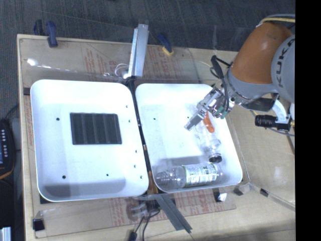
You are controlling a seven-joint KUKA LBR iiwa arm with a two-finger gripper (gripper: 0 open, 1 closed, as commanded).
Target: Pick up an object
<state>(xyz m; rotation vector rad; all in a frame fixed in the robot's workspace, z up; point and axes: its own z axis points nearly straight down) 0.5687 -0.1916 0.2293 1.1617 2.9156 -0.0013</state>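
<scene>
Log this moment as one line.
gripper: over right bin | bottles: lying in bin | dark panel: left bin

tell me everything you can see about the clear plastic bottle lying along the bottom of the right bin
The clear plastic bottle lies on its side along the near wall of the right white bin, neck toward the bin's left corner. It looks transparent and crinkled, with a pale printed label around its middle. It appears to rest against the wall. A smaller clear bottle with a dark cap lies just above it; contact between them is unclear.

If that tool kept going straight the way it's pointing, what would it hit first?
Probably the white floor of the right bin. The tool points down and left, away from the two clear bottles, though depth is hard to judge.
</scene>
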